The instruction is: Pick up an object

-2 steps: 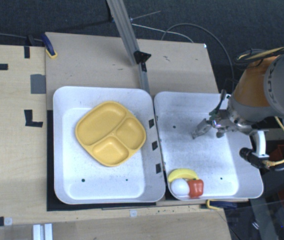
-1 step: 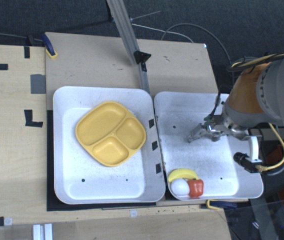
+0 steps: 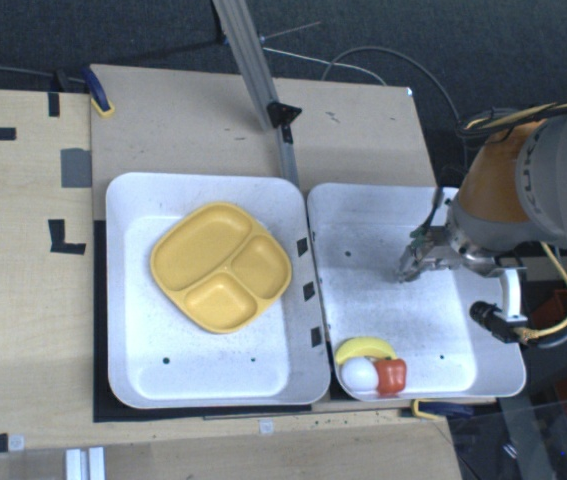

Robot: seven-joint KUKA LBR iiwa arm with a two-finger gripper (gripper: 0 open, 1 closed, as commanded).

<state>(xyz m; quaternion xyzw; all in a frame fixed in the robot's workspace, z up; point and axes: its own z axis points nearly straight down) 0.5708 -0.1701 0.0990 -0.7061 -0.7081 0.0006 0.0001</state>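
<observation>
Camera view: unlabelled yellow tray point(image 3: 221, 266), end effector point(image 3: 410, 265) apart.

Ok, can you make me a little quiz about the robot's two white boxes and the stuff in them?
1. True or false: the yellow plate with three sections lies in the left bin.
2. Which things lie in the near corner of the right bin?
A. a blue cup
B. a white egg, a red piece and a yellow piece
C. a green spoon
3. Fill in: the gripper is over the ____ bin.

Key: 1 true. 2 B. 3 right.
</observation>
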